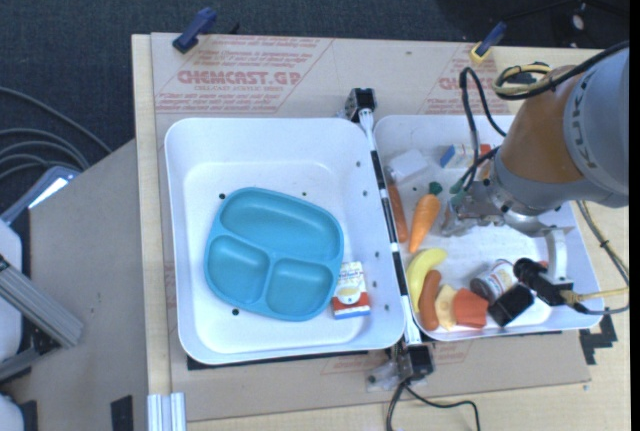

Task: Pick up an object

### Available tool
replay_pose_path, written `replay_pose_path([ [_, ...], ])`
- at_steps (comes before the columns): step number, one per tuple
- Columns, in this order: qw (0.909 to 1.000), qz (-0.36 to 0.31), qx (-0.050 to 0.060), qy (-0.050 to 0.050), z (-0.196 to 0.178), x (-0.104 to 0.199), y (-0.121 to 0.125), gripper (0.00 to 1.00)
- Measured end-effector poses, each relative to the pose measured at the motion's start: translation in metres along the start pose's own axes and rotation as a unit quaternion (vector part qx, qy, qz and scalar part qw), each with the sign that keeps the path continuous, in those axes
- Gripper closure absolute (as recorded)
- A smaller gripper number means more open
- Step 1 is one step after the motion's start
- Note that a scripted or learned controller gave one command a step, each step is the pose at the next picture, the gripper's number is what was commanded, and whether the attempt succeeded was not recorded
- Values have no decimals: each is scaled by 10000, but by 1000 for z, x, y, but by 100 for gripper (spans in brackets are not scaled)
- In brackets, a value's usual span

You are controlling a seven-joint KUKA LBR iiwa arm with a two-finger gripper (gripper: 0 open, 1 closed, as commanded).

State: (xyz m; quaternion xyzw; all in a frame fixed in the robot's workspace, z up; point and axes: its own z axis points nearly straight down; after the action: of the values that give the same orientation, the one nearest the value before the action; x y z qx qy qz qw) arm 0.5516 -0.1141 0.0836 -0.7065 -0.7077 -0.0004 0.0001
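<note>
Down in the right bin (pixel 570 304), the arm's pincer (pixel 470 211) hangs just right of one carrot (pixel 424 220), though whether it is parted or closed cannot be told and nothing shows between its tips. Near it lie one banana (pixel 424 269), a white box (pixel 408 165) and a small can (pixel 496 278). One blue divided plate (pixel 273 254) and a small carton (pixel 350 285) sit in the left bin (pixel 190 219), and the worktop (pixel 240 74) reads "CHEMCAST GP".

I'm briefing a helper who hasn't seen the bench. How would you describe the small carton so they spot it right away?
Start at the left bin, which holds a blue divided plate. At that plate's lower right corner, near the wall between the two bins, lies the small carton. It is white with a red bottom edge, the only boxy item in that bin.
</note>
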Motion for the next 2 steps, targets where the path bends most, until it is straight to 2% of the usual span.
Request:
replay_pose_path([
  [1,10000,5,11,-2,1,-1,-1,0],
  [2,10000,3,12,-6,-8,-1,0,100],
])
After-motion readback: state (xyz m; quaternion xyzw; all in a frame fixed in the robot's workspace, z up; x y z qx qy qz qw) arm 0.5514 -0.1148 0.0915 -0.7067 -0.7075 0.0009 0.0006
